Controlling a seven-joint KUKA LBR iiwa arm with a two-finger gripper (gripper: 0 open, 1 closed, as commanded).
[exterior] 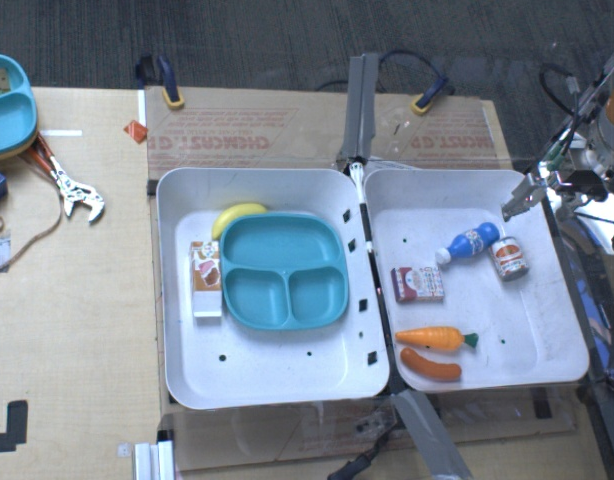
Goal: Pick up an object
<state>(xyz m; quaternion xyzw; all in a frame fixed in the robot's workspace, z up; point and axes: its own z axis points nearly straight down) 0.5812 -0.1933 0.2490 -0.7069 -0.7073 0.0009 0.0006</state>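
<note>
We cannot tell our gripper's (522,200) state, and the blue bottle (469,244) beside the can (508,258) may roll away.

Gripper (519,204) at right edge, angled down-left.

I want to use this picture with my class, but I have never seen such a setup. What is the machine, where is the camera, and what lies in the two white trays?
One camera looks down at a slant on a bench. The robot arm's gripper reaches in from the right, above the right bin, holding nothing visible. That bin holds a blue bottle, a small can, a little carton, a toy carrot and a sausage. The left bin holds a teal divided plate, a banana partly behind it, and a small box.
</note>
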